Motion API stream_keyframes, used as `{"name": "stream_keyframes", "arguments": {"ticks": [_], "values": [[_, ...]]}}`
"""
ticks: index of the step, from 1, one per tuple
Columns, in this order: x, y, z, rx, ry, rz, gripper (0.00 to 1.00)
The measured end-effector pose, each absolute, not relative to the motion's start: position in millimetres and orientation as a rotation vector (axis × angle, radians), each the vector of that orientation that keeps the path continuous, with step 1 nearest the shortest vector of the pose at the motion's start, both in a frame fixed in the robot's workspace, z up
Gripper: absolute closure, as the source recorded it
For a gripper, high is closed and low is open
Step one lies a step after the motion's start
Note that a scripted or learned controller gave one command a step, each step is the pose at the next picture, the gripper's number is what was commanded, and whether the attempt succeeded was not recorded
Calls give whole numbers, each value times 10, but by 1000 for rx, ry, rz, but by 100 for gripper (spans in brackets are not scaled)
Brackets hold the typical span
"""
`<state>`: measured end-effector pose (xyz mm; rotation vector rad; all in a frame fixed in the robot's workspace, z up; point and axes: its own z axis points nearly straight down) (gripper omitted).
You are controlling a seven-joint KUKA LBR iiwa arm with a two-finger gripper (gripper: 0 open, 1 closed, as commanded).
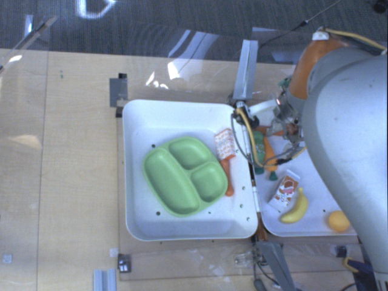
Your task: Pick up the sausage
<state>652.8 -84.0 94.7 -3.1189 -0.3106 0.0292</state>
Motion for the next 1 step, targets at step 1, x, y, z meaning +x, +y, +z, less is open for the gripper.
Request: {"name": "stream_keyframes", "arguments": {"ticks": [1], "values": [[6509,-1891,876,-3122,-324,27,0]]}}
